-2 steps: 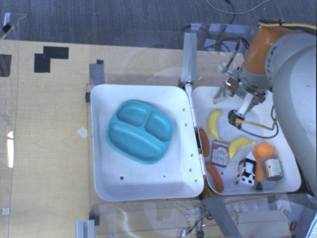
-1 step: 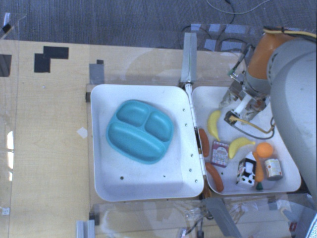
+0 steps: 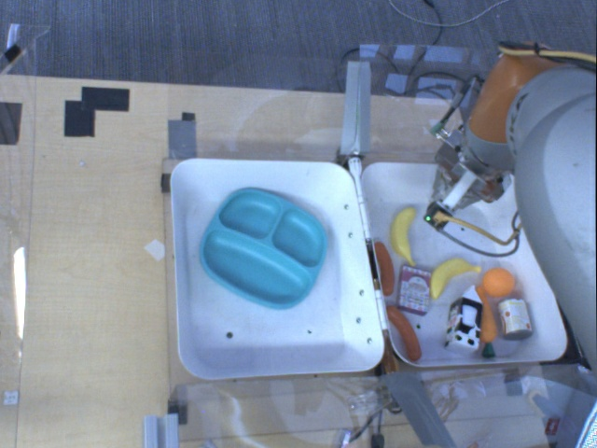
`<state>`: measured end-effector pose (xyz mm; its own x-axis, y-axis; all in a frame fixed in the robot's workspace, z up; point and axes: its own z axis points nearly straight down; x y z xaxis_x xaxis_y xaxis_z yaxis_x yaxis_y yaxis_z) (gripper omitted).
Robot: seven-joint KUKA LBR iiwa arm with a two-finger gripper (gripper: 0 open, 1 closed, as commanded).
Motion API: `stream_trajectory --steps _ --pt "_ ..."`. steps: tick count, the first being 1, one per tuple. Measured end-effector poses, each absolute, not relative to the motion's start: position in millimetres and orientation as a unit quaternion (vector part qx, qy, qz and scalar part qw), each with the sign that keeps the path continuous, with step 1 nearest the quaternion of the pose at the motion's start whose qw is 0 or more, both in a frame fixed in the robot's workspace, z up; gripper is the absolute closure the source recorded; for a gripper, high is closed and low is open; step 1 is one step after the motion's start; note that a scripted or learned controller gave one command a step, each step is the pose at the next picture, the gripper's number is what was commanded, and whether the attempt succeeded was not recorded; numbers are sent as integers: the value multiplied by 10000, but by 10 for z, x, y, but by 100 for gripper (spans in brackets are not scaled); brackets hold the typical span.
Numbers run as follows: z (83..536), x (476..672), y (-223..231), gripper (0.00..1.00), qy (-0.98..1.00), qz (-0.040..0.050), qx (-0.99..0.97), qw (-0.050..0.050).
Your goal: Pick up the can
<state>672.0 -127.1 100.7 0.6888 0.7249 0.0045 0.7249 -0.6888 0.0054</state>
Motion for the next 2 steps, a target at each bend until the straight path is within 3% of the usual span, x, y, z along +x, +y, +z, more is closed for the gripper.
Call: stream_trajectory --steps 1,2 --pt "868 6605 -1940 100 3891 20 9212 16" --pt "1232 6491 -927 100 3746 24 9272 0"
